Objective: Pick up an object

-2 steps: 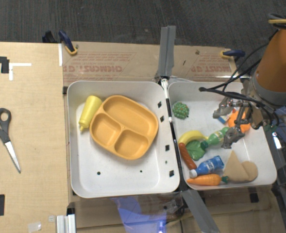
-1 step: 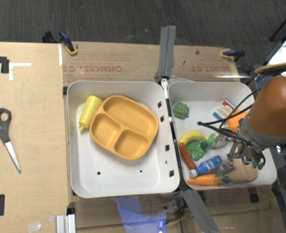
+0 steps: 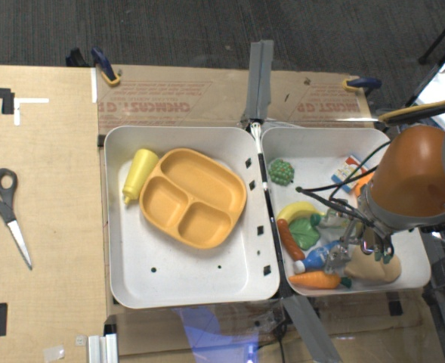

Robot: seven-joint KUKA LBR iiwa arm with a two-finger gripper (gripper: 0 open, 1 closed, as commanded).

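Camera view | gripper (image 3: 341,254) low in right bin (image 3: 320,138) | over toys

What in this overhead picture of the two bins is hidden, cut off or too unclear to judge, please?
- Gripper, camera view: finger state unclear amid cables and clutter.
- Right bin, camera view: its right part is covered by the arm.
- Scissors, camera view: cut off by the left edge.
- Carton, camera view: print too small to read.

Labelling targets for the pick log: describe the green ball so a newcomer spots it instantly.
Find the right bin, the one the arm reaches into. Near its upper left corner, next to the divider, sits the green ball, apart from the toy pile below. It is the only round, bumpy, dark green item there.
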